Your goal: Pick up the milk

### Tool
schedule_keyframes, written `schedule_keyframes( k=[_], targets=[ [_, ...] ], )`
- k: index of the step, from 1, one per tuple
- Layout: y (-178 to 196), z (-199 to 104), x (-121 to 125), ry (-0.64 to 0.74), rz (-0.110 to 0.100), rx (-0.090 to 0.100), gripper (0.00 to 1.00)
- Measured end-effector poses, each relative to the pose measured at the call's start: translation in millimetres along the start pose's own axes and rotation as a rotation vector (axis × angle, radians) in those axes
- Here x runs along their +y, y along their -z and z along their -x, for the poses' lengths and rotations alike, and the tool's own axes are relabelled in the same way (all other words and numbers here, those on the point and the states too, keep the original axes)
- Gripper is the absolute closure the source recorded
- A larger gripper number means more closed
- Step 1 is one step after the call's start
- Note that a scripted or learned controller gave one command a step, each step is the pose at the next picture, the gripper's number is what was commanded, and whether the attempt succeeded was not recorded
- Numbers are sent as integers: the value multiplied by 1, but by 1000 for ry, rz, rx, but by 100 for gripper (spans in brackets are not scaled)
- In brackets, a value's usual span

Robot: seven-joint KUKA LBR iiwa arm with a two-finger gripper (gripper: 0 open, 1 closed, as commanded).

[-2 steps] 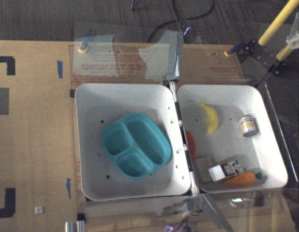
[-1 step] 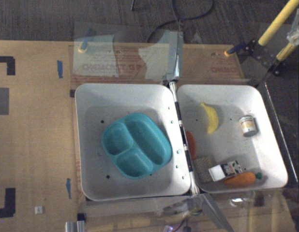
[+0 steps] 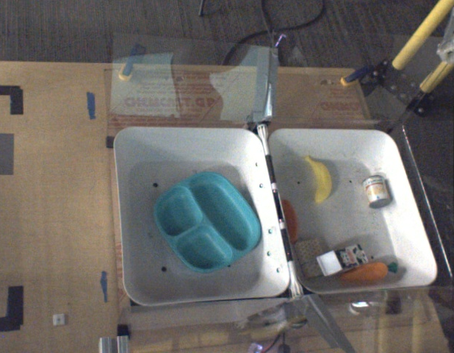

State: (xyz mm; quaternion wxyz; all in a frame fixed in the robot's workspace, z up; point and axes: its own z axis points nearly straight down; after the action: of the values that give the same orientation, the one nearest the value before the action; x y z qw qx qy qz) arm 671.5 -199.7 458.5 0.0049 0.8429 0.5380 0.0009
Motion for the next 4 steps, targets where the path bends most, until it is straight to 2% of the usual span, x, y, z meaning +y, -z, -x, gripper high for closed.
schedule_keyframes(
  k=[4],
  targets=[
    [45,-15,0,24,17,-6,100]
  ],
)
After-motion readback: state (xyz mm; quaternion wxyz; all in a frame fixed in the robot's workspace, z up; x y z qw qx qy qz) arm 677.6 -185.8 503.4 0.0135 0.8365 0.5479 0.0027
